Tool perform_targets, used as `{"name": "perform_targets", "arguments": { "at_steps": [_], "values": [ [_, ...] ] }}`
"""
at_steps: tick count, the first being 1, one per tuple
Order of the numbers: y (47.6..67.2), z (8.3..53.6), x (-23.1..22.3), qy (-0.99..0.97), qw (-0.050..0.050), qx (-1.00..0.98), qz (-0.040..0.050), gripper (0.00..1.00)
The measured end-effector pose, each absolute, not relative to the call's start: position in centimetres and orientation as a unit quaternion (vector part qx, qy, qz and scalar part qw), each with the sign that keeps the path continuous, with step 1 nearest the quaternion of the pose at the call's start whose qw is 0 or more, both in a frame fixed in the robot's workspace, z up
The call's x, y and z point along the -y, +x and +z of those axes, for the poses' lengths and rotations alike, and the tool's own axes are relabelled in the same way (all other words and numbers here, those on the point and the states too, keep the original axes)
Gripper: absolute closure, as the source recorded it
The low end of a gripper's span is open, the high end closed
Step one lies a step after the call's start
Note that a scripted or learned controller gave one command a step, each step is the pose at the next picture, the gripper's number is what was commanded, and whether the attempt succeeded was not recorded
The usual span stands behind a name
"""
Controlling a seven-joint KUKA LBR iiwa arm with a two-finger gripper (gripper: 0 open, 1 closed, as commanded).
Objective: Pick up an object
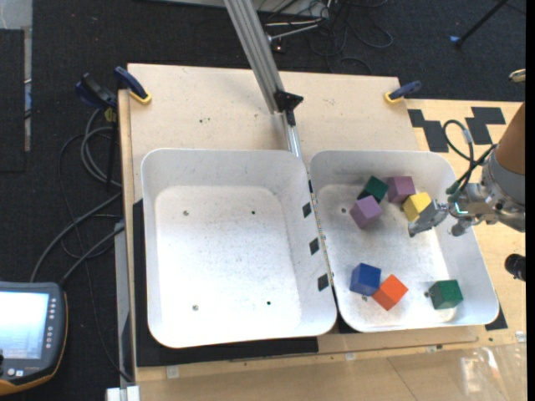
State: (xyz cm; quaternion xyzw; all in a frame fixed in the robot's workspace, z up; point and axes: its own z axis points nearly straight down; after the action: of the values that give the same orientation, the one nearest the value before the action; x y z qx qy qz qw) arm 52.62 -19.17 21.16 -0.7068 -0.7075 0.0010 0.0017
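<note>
1. Hovering low over the right bin (468,249), the gripper (428,220) has nothing visibly between its fingers; whether they are parted or closed, I cannot tell.
2. The yellow cube (416,204) sits just beside it, touching a purple cube (401,188).
3. No pick is made yet; grasp and lift remain.

1. The arm (508,164) enters at the right edge, its visible casing a smooth, rounded grey.
2. An orange band (512,134) runs across the casing above the wrist, bright against the grey.
3. Below the band, the wrist narrows into a silvery metal section with small bright fittings and darker recesses.
4. Black cables (462,140) loop beside the arm and lead toward the wrist.
5. The gripper (425,222) is built of grey metal parts, blocky and angular rather than rounded.
6. A small teal or green spot sits on the gripper body near the wrist; its nature is too small to tell.
</note>
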Motion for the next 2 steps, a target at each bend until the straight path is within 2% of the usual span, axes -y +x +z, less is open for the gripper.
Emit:
{"name": "perform_targets", "arguments": {
  "at_steps": [1, 2],
  "values": [
    [52.7, 21.4, 19.2, -0.707, 0.0, 0.707, 0.0, 0.0],
    [52.5, 15.0, 18.7, -0.707, 0.003, 0.707, 0.0016, 0.0]
  ]
}}
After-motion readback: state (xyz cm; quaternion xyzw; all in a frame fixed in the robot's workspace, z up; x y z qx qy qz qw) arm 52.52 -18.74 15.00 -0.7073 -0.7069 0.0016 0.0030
